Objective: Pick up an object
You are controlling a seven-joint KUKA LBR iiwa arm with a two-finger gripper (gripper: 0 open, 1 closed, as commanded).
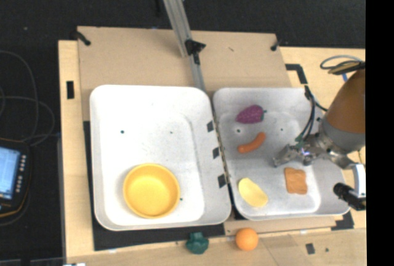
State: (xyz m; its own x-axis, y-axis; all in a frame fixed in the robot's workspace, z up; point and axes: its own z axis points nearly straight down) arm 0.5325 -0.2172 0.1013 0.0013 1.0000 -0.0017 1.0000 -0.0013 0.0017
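Note:
The right bin (271, 101) holds a purple fruit-like object (250, 114) near the back, an orange carrot-shaped piece (252, 143) in the middle, a pale yellow piece (252, 192) at the front left and an orange-brown block (295, 181) at the front right. My gripper (294, 156) hangs low over the right bin, just above and behind the orange-brown block, right of the carrot piece. Nothing shows between its fingers. A yellow bowl (151, 189) sits in the left bin (148, 111) at the front.
An orange ball (246, 239) and a small green object (197, 243) lie on the bench in front of the bins. A metal pole (175, 6) slants up from the bench behind the bins. A screen device (9, 175) stands at the far left.

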